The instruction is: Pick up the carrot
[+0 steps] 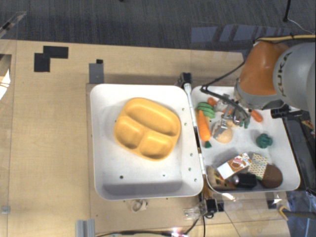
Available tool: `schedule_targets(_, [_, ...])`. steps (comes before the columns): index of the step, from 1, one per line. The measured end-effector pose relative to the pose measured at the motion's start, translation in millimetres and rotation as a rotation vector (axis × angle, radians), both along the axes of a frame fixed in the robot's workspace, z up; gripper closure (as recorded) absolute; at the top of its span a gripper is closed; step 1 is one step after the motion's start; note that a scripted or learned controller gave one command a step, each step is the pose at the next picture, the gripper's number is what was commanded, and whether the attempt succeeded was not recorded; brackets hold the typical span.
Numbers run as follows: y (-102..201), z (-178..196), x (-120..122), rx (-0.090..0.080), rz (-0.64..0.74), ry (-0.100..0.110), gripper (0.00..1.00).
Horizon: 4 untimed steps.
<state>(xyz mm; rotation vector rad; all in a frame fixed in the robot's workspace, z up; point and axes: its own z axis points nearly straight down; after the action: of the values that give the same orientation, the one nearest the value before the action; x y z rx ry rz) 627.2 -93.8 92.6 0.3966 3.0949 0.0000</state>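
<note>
A: Item one, the gripper. Where did it stand, and how were the jaws set?

B: The two-finger metal gripper (224, 125) hung low over the right shallow white plastic bin (291, 154), near its left-hand middle. Whether the jaws stood apart or together could not be told; the metal parts blurred into one another. A small pale round object (223, 137) lay directly under it.

A: Item two, the task's thing?

B: The long orange tapered carrot (202, 126) lay lengthwise just left of the gripper, close along the bin's left wall, with a green leafy piece (205, 108) at its upper end. Little room showed between carrot and wall.

A: Other stock in that bin?

B: A small orange piece (256, 116) to the right of the gripper; a dark green knobbly lump (264, 140) well apart, with bare white floor around it; a printed cardboard box (234, 166) and a brown rounded object (272, 175) crowded along the near edge.

A: And beyond?

B: The grey arm with its orange band (261, 68) entered from the right. The left white bin (143, 186) held a smooth yellow moulded tray of three lobes (146, 127), with open floor below it. Both bins sat on a light wooden bench (44, 147); dark grey carpet (148, 9) lay behind.
</note>
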Motion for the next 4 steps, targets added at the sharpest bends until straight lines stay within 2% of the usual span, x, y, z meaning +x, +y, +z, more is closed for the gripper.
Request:
schedule_targets(1, [8, -1, -41, 0.003, -0.120, 0.000, 0.00])
schedule_targets(2, [6, 84, 33, 0.008, -0.348, 0.004, 0.00])
schedule_targets(3, [13, 17, -68, 0.006, -0.208, 0.010, 0.00])
schedule_targets(4, [32, 96, -8, 0.012, -0.546, 0.006, 0.00])
